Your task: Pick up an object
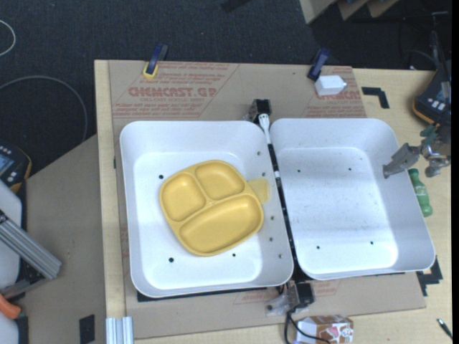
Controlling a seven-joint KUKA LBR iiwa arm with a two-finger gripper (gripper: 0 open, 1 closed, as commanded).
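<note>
A yellow three-compartment plate (pixel 210 206) lies flat in the left bin (pixel 136 149), with a small pale yellow piece (pixel 259 189) showing at its right edge. A thin green marker-like object (pixel 422 195) lies along the right rim of the right bin (pixel 337 192). My gripper (pixel 416 165) hovers at the far right, over that rim and just above the green object's upper end. Its two grey fingers (pixel 396 165) are spread apart, open, and nothing sits between them.
A black divider strip (pixel 276 185) runs between the two bins. A white block (pixel 330 85) and blue clamps (pixel 318 64) sit on the cardboard behind the bins. Cables and a small box (pixel 326 329) lie at the front edge.
</note>
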